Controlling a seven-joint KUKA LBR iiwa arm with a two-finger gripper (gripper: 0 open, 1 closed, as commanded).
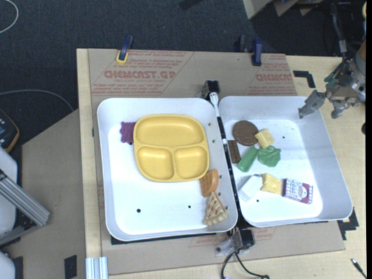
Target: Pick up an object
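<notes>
My gripper hangs over the far right rim of the right bin, open, with nothing between its fingers. Its two fingertips point down and spread apart. In the right bin's left half lie a brown round cookie, a small yellow piece, a green vegetable toy, a brown bar, a white piece, a yellow block and a red-and-white packet. All of them lie well to the left of and nearer than the gripper.
The left bin holds a yellow divided plate, a purple item at its left, an orange bread piece and a waffle cone. Clamps hold the cardboard base at the back.
</notes>
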